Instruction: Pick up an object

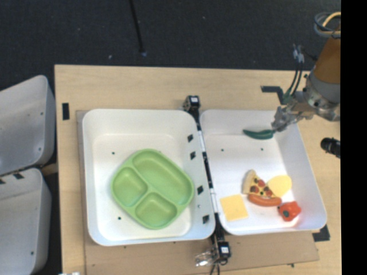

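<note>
My gripper (277,126) hangs over the far right corner of the right bin (304,171). It is shut on the right end of a dark green toy pepper (258,133), which sticks out to the left from the fingertips near the bin's back wall. At the bin's front lie a toy pizza slice (253,183), a red sausage (264,200), a yellow round chip (280,184), a yellow cheese square (234,207) and a red pepper (290,211).
The left bin (94,153) holds a green divided plate (152,188). A black divider with clips (202,153) runs between the bins. The wooden bench (143,85) extends behind them. White chairs (23,130) stand at the left.
</note>
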